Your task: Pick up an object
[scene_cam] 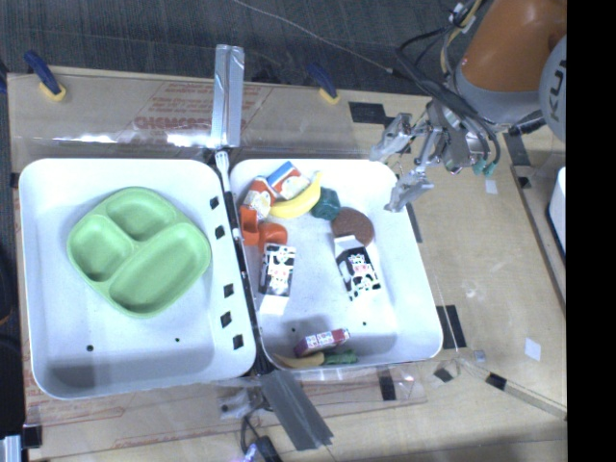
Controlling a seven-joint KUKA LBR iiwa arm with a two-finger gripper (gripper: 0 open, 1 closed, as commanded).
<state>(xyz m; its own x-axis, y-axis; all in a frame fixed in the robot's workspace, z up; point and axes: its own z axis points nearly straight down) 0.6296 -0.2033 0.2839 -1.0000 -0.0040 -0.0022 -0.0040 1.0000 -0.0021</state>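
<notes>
Metal end effector (412, 166) over right bin (416, 301) corner, fingers apart, empty

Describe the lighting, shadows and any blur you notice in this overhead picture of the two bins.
Camera view: even, soft light; a faint shadow lies beside the green divided plate; the gripper looks slightly blurred; small items in the right bin are too coarse to read.

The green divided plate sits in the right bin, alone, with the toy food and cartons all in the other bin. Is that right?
Not quite. The camera view shows the green divided plate in the left bin, alone. The toy food and cartons, such as the banana, lie in the right bin.
</notes>
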